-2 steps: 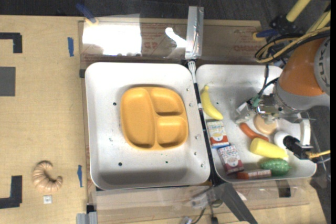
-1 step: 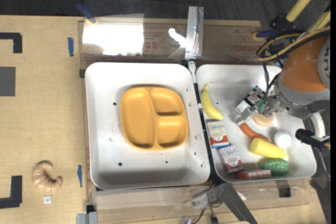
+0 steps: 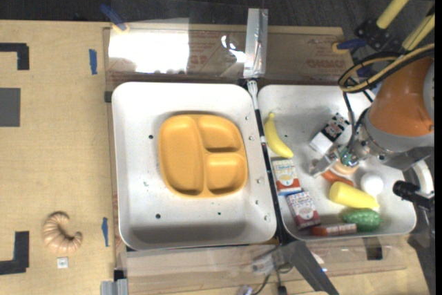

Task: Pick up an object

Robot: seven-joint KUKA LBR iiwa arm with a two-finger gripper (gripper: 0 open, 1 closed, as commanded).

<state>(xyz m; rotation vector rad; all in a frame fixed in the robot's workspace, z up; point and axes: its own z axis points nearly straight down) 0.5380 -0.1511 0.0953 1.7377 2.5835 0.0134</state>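
Observation:
The right bin (image 3: 304, 97) holds several toy foods. A yellow banana (image 3: 278, 138) lies by its left wall, with two small cartons (image 3: 285, 176) (image 3: 302, 209) below it. A yellow lemon-shaped piece (image 3: 353, 196), a green piece (image 3: 360, 218) and a white egg (image 3: 372, 184) sit at the lower right. My gripper (image 3: 330, 161) is low in the bin's middle, right over an orange-red piece (image 3: 338, 175) that it partly hides. I see nothing lifted off the bin floor.
The left bin (image 3: 131, 169) holds a yellow divided plate (image 3: 204, 152). A tan curled toy (image 3: 62, 231) lies on the bench at the far left. A clear panel and metal post (image 3: 255, 45) stand behind the bins. Cables (image 3: 359, 72) hang near the arm.

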